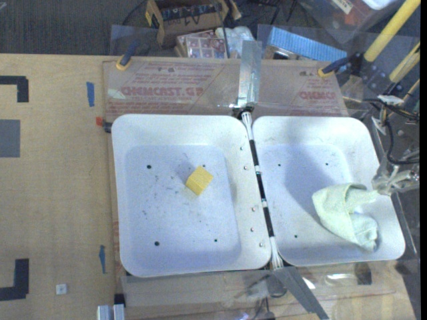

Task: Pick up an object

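Observation:
A small yellow block [199, 181] lies near the middle of the left white bin [127, 152]. A crumpled pale green cloth [343, 213] sits in the lower right part of the right white bin [300, 132]. My gripper [389, 181] shows as a faint metallic shape at the right rim of that bin, just beyond the cloth's upper right corner. That corner stretches toward the gripper, and whether the two touch is unclear.
Cables [400, 135] hang over the right bin's far right side. A clear panel held by clamps [124, 63] and boxes of clutter [200, 42] stand behind the bins. Bare wooden bench [53, 199] with black tape marks lies to the left.

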